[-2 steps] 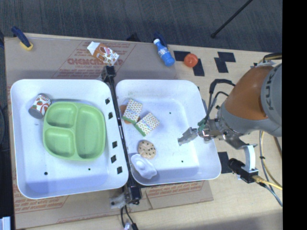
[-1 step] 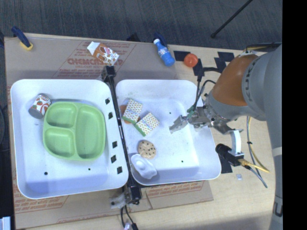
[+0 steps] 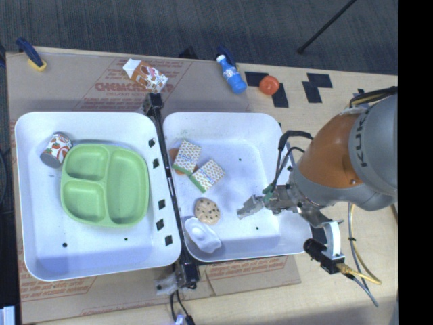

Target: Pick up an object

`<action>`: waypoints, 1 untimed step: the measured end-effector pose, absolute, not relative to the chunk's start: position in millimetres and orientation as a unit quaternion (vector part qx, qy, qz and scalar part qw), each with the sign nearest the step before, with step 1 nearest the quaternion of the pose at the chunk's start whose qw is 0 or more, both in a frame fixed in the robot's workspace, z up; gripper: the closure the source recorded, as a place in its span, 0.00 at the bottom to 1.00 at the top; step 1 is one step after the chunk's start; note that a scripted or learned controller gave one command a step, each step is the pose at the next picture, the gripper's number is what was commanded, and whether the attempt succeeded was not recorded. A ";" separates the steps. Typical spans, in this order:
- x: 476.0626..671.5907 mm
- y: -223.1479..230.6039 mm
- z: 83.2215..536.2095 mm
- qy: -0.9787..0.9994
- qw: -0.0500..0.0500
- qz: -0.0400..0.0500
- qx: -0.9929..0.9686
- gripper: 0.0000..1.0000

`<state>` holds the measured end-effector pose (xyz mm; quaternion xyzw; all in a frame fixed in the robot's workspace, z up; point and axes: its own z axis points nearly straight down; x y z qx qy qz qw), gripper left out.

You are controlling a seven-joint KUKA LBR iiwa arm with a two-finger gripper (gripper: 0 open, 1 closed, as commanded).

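The cookie [image 3: 207, 210] lies flat in the right bin [image 3: 267, 124], a round brown disc with dark chips, and it looks like the nearest candidate for a pick. All places below are given from the cookie.

The gripper [image 3: 249, 208] sits just to its right, at about the same height in the view, with bare bin floor between the two. Its tip points leftward toward the cookie. Whether the tip is parted or closed cannot be told; the grey metal end is too small and blurred. Nothing is seen held there.

So the move turns on a short leftward reach: the cookie lies straight ahead of the tip. Being round, it has no long axis to align with, but it is thin and flat, so I judge a grasp would need a close descent to the floor.

Just below the cookie lies a white cup [image 3: 201, 236] on its side. Above it sit two patterned packets [image 3: 197, 164], tilted. Far left, in the other bin, rests a green tray [image 3: 105, 183] with a small can [image 3: 56, 147] beyond it.
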<state>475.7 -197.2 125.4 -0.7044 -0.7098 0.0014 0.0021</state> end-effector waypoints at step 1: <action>521.7 -201.1 105.7 -0.710 0.001 0.001 -0.704 0.00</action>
